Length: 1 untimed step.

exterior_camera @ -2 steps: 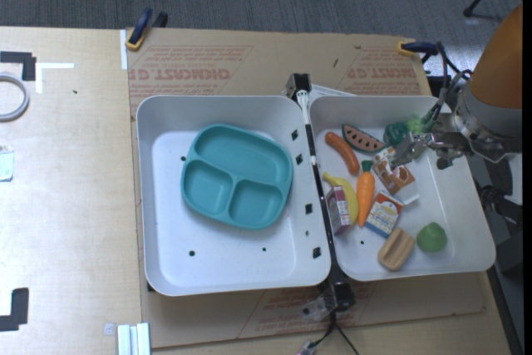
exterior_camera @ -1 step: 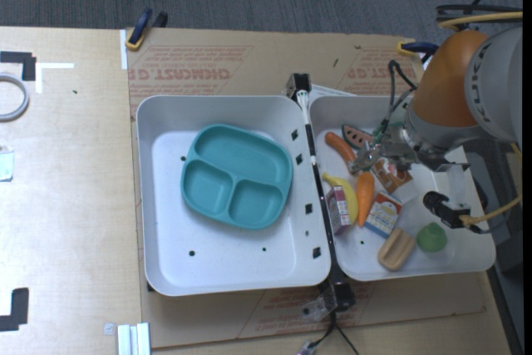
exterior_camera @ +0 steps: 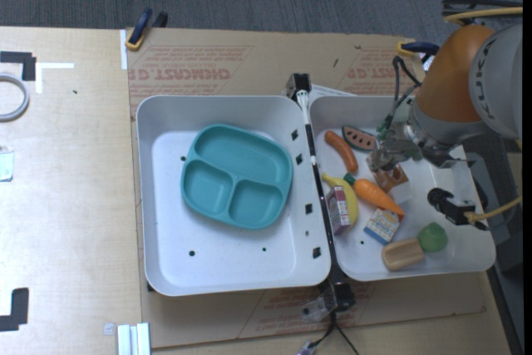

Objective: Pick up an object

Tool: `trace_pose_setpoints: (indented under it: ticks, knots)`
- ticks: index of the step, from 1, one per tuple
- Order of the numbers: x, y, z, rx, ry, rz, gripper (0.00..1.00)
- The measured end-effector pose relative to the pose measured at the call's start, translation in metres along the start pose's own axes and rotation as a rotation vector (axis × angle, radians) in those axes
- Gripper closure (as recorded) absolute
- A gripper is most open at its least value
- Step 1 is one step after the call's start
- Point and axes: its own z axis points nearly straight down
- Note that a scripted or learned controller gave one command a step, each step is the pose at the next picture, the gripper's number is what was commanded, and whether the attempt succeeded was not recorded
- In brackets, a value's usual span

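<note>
**A Grey Robot Arm With an Orange Band**

The robot arm [exterior_camera: 490,79] is big and round, like a thick pipe. Its outer part is smooth light grey. Next to the grey is a wide, shiny orange band [exterior_camera: 453,75] that curves like a ball. Below the band, the wrist part is grey metal.

The hand [exterior_camera: 389,155] at the end is small and dark grey, with lots of little bits of metal and a tiny spot of green on it. Thin black cables [exterior_camera: 405,91] loop beside the orange band. A yellow cable [exterior_camera: 482,10] and more black ones run across the top of the arm.
</note>
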Motion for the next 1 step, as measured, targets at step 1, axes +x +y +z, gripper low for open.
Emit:
trace_pose_setpoints:
  ticks: [1]
  knots:
    - [0.0157, 0.0515, -0.1546, 0.017, 0.006, -0.009, 1.00]
